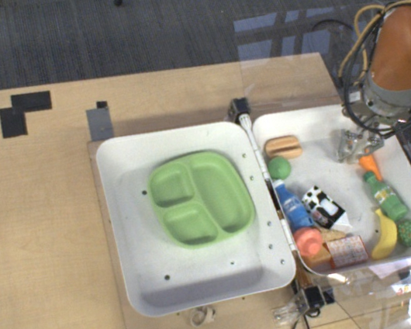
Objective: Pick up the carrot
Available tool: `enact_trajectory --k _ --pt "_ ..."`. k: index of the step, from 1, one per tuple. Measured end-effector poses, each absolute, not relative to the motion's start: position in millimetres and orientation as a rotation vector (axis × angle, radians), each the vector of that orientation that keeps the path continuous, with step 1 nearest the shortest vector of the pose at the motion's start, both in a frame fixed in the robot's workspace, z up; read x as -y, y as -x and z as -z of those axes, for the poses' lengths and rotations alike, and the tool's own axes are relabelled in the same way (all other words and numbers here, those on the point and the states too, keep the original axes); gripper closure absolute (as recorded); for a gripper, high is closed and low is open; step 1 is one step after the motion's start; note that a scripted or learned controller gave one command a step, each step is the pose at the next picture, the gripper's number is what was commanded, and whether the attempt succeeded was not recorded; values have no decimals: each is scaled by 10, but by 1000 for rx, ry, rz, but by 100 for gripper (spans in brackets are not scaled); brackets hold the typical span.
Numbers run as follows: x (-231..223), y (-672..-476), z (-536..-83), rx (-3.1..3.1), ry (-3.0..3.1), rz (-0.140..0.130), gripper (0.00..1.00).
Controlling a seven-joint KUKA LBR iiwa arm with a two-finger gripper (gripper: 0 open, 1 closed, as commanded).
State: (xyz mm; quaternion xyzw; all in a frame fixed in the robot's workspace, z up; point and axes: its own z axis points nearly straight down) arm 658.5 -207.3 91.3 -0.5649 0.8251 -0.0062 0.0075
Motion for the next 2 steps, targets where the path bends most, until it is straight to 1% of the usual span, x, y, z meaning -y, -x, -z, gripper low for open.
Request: enact_trajectory --k 1,2 --pt "1987 -6605 -920 -2569 1768 4 0" --pt "1967 -6378 -925 -2436 1943 8 0"
